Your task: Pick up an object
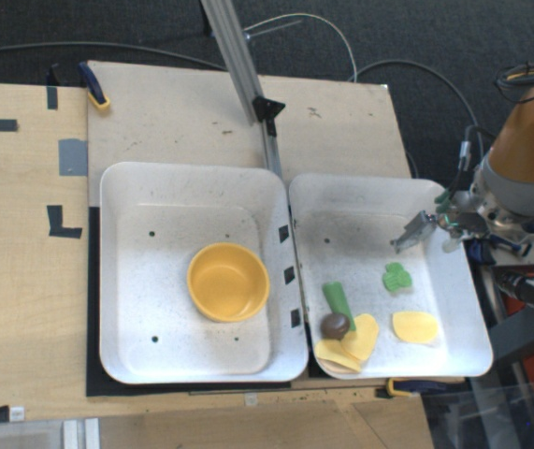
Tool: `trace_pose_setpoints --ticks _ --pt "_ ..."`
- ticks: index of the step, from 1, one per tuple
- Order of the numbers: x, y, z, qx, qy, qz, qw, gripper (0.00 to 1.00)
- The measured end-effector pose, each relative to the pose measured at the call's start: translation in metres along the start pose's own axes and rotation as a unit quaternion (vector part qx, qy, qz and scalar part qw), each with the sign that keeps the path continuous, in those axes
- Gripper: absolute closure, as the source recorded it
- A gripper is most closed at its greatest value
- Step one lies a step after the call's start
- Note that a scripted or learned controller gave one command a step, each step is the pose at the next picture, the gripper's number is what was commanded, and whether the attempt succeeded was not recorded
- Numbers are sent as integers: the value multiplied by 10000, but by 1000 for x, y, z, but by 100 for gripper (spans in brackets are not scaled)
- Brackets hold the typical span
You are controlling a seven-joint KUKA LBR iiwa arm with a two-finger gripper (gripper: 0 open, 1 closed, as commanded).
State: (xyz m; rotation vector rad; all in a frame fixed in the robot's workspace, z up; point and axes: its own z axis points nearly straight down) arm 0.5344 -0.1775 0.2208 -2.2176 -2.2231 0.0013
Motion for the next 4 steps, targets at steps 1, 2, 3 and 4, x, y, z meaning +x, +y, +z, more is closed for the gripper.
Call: trace_pose_setpoints --ticks 1,2,3,4 --pt "0 0 0 -2 0 2 10000 0" --pt "-9 -6 53 26 0 12 10000 0" --pt "-12 -16 112 32 6 12 10000 0" --pt "-12 -16 132 -8 -10 7 10000 0"
